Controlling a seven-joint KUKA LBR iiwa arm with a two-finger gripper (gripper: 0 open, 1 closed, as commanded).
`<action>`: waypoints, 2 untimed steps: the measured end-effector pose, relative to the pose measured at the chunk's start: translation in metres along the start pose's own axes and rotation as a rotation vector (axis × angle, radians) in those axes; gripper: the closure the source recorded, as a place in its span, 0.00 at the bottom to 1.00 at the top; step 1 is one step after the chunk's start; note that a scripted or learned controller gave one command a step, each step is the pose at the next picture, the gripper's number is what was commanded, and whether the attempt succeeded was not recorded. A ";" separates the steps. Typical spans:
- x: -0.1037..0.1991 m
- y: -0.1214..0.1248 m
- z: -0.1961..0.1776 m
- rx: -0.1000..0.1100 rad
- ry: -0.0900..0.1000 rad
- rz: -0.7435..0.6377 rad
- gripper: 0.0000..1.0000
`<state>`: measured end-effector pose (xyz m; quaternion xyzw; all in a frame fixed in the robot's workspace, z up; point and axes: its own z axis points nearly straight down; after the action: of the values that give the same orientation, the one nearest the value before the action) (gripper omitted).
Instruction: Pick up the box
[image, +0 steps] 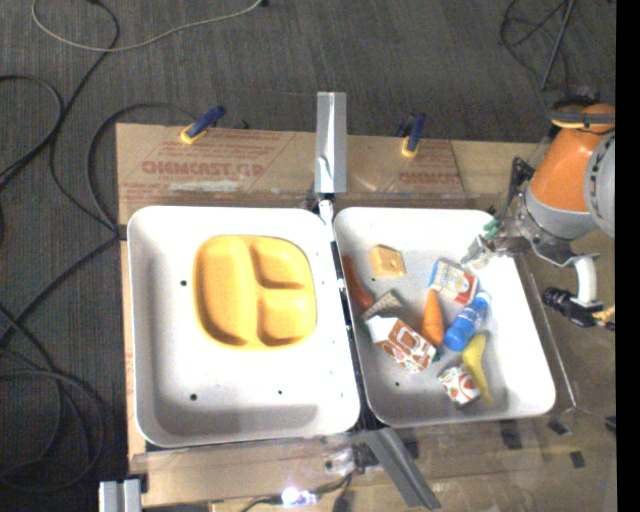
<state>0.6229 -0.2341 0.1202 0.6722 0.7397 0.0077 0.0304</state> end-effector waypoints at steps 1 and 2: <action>0.018 0.002 0.009 0.015 0.027 -0.018 0.00; 0.019 0.003 0.009 0.005 0.026 0.021 0.00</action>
<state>0.6242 -0.2155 0.1103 0.6799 0.7329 0.0149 0.0193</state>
